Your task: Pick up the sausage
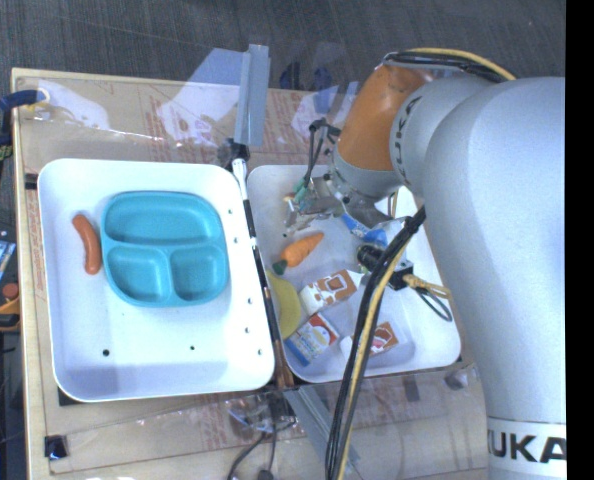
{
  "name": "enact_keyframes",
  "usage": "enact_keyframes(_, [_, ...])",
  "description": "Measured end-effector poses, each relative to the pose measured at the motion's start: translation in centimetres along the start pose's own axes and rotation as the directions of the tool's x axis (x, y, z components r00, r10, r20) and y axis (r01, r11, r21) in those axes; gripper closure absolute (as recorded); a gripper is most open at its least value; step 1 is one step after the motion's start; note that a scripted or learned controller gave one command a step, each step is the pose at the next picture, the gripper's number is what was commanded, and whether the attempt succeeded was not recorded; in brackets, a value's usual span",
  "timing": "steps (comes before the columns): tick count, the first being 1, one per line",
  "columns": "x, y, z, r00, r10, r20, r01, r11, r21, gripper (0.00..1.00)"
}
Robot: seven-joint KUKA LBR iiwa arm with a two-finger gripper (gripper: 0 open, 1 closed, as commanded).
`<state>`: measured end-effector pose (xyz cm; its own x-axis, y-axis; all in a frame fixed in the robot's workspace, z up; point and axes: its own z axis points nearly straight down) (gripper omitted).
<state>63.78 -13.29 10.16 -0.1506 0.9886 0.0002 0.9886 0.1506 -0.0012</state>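
The sausage (87, 242) is a reddish-orange link lying on the floor of the left white bin (127, 358), just left of the blue divided plate (167, 245). My gripper (304, 206) is over the right bin (417, 353), at its upper left part, far to the right of the sausage. It hangs just above an orange carrot (302, 250). The grey arm with its orange band (377, 118) covers the right side of that bin.
The right bin holds the carrot, a yellow item (287, 306), several small food packets (332, 290) and a blue-capped item (374, 236). A grey bar (249, 93) lies on the bench behind the bins. Black and yellow cables (362, 328) cross the right bin.
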Motion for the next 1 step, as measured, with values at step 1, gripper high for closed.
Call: enact_keyframes(1, [3.99, -6.12, 1.13, 0.997, -0.071, -0.002, 0.071, 0.997, 0.004, 1.00])
